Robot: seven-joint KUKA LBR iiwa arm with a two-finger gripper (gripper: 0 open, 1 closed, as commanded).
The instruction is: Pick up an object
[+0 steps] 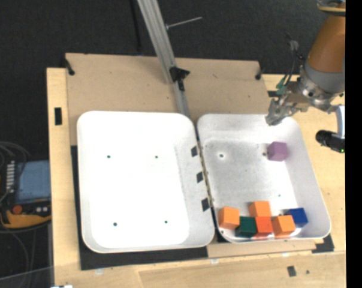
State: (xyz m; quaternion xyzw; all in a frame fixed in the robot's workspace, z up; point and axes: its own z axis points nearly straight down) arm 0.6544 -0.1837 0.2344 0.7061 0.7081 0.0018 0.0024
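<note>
Gripper (pixel 275 116) of mine hangs at the right bin's (pixel 229 131) one o'clock rim, finger state unclear, above a matte purple block (pixel 278 151).

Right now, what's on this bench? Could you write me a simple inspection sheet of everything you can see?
Surface: wooden bench bearing two shallow white bins side by side, left bin and right bin.
Job's things: in the right bin, a purple block alone near the far end; at the near end a cluster of orange blocks, a green block and a blue block.
Clutter: nothing seen.
Gripper: gripper above the right bin's far edge, apart from the purple block; nothing seen between its fingers.
Cables: cables on the floor left of the bench, by a blue box.
Surroundings: dark floor; a slanted metal rail behind the bins.
</note>
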